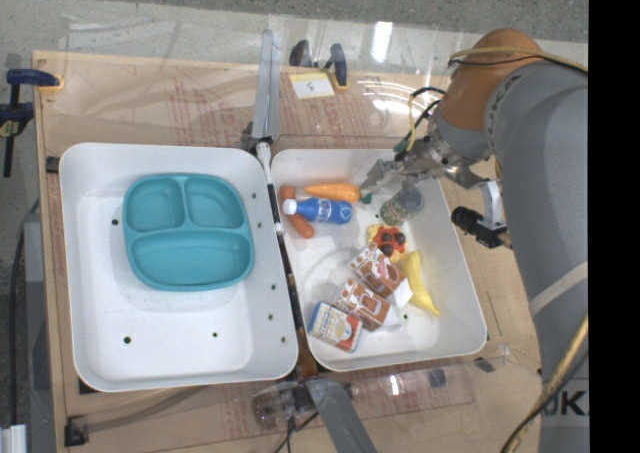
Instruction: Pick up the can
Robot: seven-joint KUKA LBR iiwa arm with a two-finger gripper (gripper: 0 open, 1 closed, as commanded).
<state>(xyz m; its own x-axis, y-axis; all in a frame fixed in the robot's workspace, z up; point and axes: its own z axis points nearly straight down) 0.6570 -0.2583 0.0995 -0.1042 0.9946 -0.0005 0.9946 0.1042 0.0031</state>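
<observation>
The can point(401, 208), a small grey-green tin, lies in the right bin point(455, 326) near its upper right part. My gripper point(384, 182) hangs directly above and slightly left of the can, at the end of the grey arm that comes in from the right. The gripper's tip is close over the can's upper edge, and I cannot tell whether they touch. An orange carrot point(333, 192) lies just left of the gripper.
A blue bottle point(322, 210), a sausage point(299, 225), a red fruit point(388, 239), a banana point(420, 287) and several small cartons point(362, 291) share the right bin. The left bin point(100, 341) holds a teal divided plate point(187, 231). Clamps point(335, 63) stand behind the bins.
</observation>
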